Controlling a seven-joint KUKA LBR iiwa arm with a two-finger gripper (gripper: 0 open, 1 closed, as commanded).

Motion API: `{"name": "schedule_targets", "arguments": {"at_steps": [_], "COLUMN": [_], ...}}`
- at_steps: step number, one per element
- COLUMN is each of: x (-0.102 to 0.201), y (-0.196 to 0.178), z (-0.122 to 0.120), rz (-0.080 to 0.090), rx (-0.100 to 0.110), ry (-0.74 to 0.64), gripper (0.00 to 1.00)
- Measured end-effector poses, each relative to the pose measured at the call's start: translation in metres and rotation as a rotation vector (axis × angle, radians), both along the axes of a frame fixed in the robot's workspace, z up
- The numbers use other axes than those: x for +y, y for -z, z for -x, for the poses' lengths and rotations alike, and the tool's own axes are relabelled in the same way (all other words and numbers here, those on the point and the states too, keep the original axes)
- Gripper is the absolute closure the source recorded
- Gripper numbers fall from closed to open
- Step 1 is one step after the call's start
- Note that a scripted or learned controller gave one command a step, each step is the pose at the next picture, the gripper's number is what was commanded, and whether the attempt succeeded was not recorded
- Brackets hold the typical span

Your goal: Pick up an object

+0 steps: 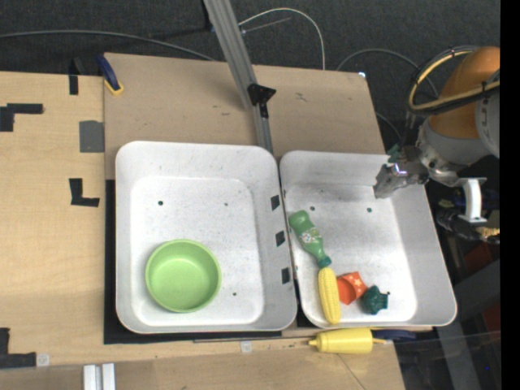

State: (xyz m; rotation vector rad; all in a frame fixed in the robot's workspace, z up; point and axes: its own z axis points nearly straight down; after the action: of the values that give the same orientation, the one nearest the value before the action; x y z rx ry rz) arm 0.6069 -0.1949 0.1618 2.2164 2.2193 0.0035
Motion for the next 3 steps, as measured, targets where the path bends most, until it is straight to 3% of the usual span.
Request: {"name": "schedule_targets", "arguments": {"at_steps": [2, 3], "x": [0.014, 0.072], "y": [-0.099, -0.095], "z": [-0.005, -0.003], "rz": [0.000, -0.003], "rx": [0.000, 0.006], "ry": [-0.002, -0.005], "gripper": [1.00, 1.00]}}
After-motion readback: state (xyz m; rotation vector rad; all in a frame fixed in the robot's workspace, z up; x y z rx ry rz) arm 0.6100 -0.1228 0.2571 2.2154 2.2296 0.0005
